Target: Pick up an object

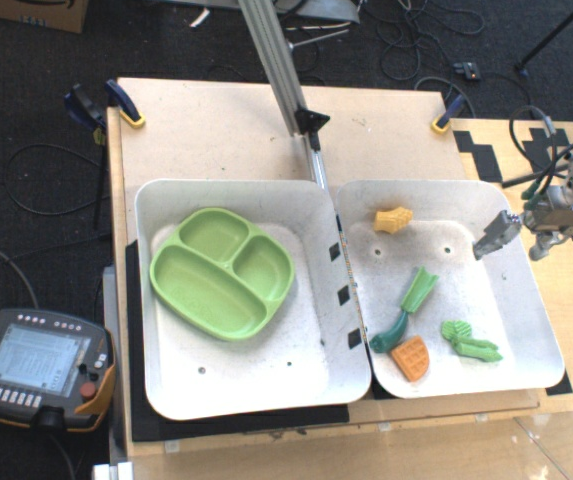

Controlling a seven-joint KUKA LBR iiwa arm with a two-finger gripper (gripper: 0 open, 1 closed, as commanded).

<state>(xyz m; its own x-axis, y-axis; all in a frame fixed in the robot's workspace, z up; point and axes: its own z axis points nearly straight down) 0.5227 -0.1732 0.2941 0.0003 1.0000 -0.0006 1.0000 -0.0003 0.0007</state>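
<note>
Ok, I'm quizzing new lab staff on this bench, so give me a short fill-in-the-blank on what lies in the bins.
1. The green divided plate lies in the ____ bin.
2. The yellow toy lies in the ____ bin.
3. The plate has ____ compartments.
4. The tool hangs above the right bin's ____ edge.

Missing words: left; right; three; right

At the right edge of the frame, about mid-height, we see our gripper (518, 236) reaching in. One grey finger (496, 234) slants down toward the left, a second (541, 246) sits nearer the wrist, with nothing between them.
</note>
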